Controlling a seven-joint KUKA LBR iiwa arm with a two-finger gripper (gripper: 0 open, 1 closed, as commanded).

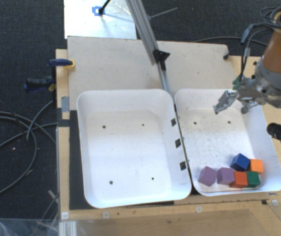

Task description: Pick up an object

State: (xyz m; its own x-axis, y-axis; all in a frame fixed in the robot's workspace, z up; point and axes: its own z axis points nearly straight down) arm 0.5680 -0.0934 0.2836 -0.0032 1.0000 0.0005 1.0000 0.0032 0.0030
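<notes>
The jaws hang spread and empty over the far part of the right bin, one finger reaching toward the bin's middle and the other, darker, just beside the wrist. Nothing sits between them, and the bin floor beneath them is bare. Behind them the grey wrist rises to the orange band of the arm, which comes in from the right.

The objects to choose from lie well apart from the jaws, bunched in the near right corner of the same bin: a purple block, a second purple block, an orange block, a green block, a blue block and a smaller orange block. They touch one another, and several press against the bin's wall.

To do this well, the arm probably ought to travel toward that corner and descend on the leftmost purple block, since its outer side looks free. Fingers aligned across that block's open faces would avoid wedging into neighbours. The left bin on the table offers nothing to grasp.
</notes>
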